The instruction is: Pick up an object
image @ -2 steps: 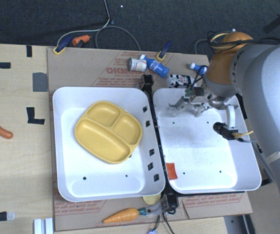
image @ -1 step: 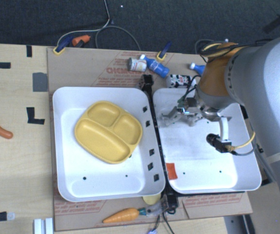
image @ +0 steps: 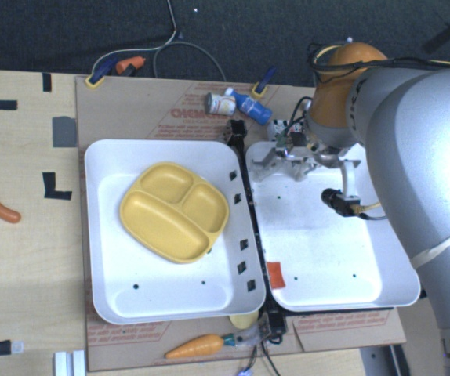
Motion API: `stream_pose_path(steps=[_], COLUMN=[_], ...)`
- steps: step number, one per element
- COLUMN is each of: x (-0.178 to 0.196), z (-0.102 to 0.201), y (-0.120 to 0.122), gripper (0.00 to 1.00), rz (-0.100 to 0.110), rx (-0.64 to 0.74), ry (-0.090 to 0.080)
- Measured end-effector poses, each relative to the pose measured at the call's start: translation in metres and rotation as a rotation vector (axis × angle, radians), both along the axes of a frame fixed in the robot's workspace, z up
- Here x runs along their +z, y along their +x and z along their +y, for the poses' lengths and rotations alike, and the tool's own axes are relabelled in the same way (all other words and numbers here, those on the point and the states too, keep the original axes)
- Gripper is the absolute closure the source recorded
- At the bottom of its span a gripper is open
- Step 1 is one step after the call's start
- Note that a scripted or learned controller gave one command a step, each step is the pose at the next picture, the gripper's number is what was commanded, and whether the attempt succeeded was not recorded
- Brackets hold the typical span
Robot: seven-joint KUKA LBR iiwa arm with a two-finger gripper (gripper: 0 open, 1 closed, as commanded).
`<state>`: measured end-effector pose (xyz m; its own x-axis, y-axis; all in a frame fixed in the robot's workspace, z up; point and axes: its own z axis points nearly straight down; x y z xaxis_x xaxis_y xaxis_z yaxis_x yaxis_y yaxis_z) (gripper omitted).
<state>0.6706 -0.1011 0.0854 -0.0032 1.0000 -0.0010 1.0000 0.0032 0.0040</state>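
A yellow divided plate (image: 176,210) lies in the left white bin (image: 103,288). The grey arm comes in from the right, with its orange band (image: 342,84) above the wrist. My gripper (image: 268,163) sits low over the far left corner of the right white bin (image: 366,288), close to the divider between the bins. It is apart from the plate. A small orange-red square (image: 274,273) lies at the near left of the right bin.
Outside the bins, a blue and white bottle (image: 241,104) lies on the cardboard behind them. A toy sausage (image: 0,204) rests on the bench at the far left, and a toy carrot (image: 196,346) lies in front of the bins. Clamps (image: 115,66) hold the cardboard's far edge.
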Motion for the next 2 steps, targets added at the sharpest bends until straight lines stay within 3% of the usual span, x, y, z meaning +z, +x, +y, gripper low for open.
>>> stream_pose_path(steps=[1,2], x=[0.0106,0.0100], z=[-0.0006,-0.0009], y=[-0.0013,-0.0016], gripper=[1.00,0.00], rz=[0.001,0.002], rx=[-0.001,-0.001], ry=[-0.001,-0.002])
